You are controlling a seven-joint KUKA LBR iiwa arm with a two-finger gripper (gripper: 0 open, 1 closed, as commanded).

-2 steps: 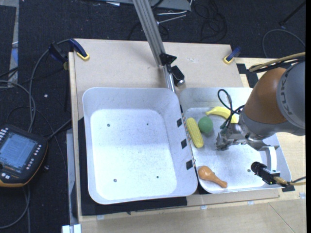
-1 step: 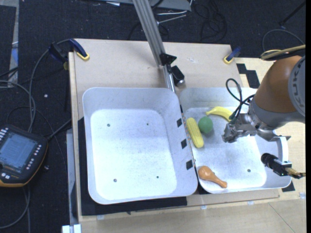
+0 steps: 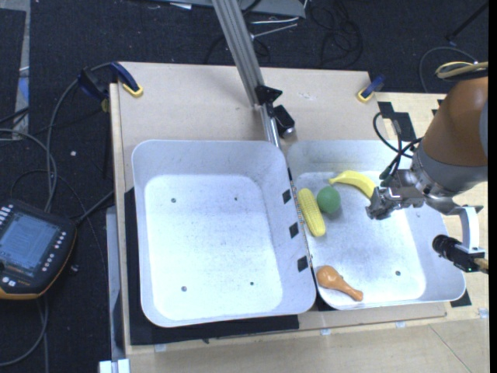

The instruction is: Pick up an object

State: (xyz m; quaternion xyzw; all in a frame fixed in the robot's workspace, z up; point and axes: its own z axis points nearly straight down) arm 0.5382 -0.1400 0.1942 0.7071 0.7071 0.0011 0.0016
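You have a pale wooden bench (image 3: 202, 99) on dark carpet, strewn with black cables, and on it two shallow white bins side by side: the left bin (image 3: 210, 231) and the right bin (image 3: 388, 263), their inner rims overlapping along the middle. A slanted aluminium pole (image 3: 241, 37) rises from the far edge of the seam between them, and a handheld control pendant (image 3: 27, 243) lies on the floor well to the left of the bench. Yellow and blue clamps (image 3: 128, 80) sit at the far corners of the bench. The arm (image 3: 458, 142) comes in from the right, its orange band over the far right part of the right bin, and the gripper (image 3: 380, 204) hangs low over that bin's far half; you cannot tell from this angle how far apart it stands or whether it has hold of anything. Just left of it lies the banana (image 3: 353, 182), curved, its near end close to the gripper. Left of that, the green ball (image 3: 329, 200) rests touching the corn cob (image 3: 312, 212), which lies along the bin's left wall. The orange gourd (image 3: 338, 281) sits apart at the near left corner.
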